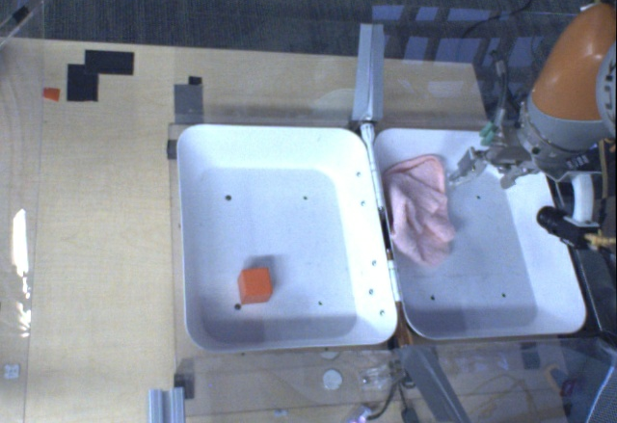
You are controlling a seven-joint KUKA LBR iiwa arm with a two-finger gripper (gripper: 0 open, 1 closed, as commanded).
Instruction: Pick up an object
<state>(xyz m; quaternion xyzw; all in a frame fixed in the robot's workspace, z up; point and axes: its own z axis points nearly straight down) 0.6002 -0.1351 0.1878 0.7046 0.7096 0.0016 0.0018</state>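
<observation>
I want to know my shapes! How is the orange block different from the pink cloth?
The orange block is small with straight edges; the pink cloth is bigger and crumpled. The block lies in the left bin, the cloth in the right bin against its left wall. Both rest untouched on white bin floors.

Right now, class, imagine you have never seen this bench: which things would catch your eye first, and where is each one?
The small orange block stands out most, alone in the lower part of the left white bin. Next comes the crumpled pink cloth, lying against the left wall of the right white bin. The grey arm's orange band glows at the right edge, with its two-finger gripper hovering just right of the cloth's top.
</observation>
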